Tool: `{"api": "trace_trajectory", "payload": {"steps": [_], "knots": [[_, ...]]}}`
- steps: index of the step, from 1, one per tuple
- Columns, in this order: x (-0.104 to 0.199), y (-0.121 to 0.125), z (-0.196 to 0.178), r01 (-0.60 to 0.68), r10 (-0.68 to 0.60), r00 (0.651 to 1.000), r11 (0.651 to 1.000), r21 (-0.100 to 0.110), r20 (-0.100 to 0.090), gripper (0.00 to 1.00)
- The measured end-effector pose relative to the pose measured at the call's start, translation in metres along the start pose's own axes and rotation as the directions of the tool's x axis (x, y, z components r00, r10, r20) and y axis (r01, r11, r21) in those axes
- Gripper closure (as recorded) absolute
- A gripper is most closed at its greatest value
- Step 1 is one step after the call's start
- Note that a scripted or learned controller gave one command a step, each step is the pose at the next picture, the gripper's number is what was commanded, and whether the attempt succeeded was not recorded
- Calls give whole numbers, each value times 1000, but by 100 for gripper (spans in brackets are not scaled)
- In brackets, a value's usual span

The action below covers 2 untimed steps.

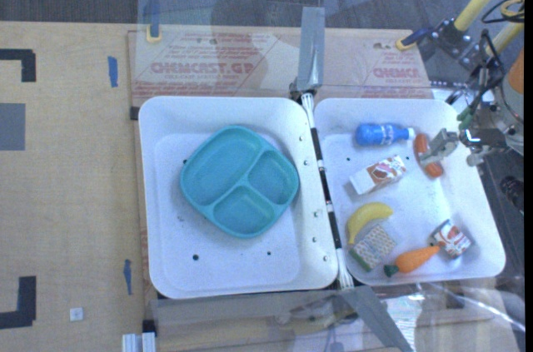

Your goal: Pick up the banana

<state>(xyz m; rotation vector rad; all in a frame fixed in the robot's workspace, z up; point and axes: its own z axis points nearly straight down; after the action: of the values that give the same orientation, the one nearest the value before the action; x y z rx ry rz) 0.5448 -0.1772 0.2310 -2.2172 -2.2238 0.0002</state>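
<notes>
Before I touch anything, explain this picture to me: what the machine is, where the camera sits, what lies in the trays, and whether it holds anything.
The single camera hangs above a wooden bench, looking down at a slant. Two shallow white bins sit side by side. The left bin holds a teal divided plate. The right bin holds toy food: the banana, a blue bottle, a small carton, a carrot, a checkered cracker-like piece, a small red-and-white packet, and a red piece near the far edge. The machine is a robot arm coming in from the right; its hand hovers over the right bin's far right corner, well away from the banana. I see nothing held between its fingers.
</notes>
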Motion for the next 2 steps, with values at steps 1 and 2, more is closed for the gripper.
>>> {"api": "trace_trajectory", "payload": {"steps": [1, 2], "knots": [[41, -45, 87, 212, -212, 977, 977, 0, 0, 0], [75, -59, 138, 407, -407, 913, 913, -18, 14, 0]]}}
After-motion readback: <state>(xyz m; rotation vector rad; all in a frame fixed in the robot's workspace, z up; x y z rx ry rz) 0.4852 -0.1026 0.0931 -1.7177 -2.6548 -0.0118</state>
